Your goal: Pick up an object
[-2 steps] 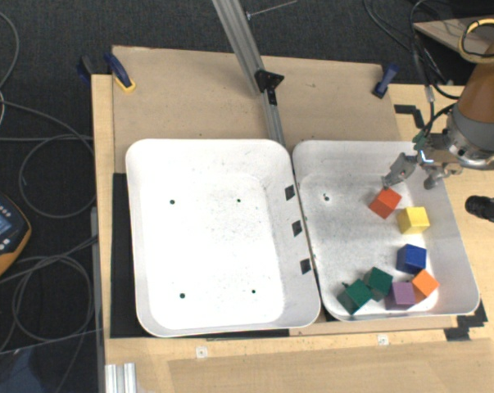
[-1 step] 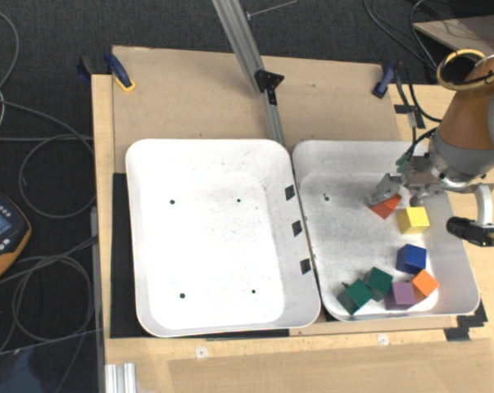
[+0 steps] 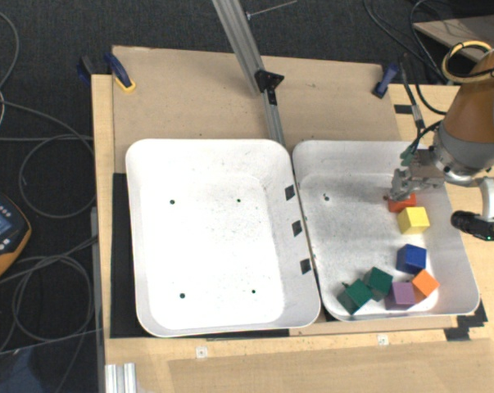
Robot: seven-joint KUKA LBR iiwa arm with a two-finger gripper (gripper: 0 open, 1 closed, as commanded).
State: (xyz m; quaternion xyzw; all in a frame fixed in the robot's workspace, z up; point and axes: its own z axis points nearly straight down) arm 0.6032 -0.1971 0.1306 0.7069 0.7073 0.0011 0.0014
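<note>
So the thing most likely being gone for is the small red-orange block [image 3: 401, 205], which sits right under the gripper [image 3: 404, 188] and is partly covered by it, in the right bin [image 3: 345, 170]. Whether it's actually touched or pinched can't be made out from this slanted view, and whether the gripper is spread or closed can't be told either, so nothing should be counted as held.

Judging by the look of it, the block is probably a light, stiff little cube, foam or wood or plastic, so nothing fragile to be worried about. The flat faces should be easy to clamp, though a smooth one could be squirted out if it's caught on a corner. Best taken across two opposite flat sides, squarely, near the middle.

Just beyond the gripper toward the near edge of the bin, a yellow block [image 3: 414, 219] is found, close to the red one, so it could get bumped. Further the same way there's a blue block [image 3: 411, 257], an orange block [image 3: 425, 282], a purple block [image 3: 403, 293] and two green blocks [image 3: 367, 287] bunched up in the corner. The left bin [image 3: 148, 219] lies well off to the gripper's far side, both bins resting on the counter [image 3: 197, 97].
</note>
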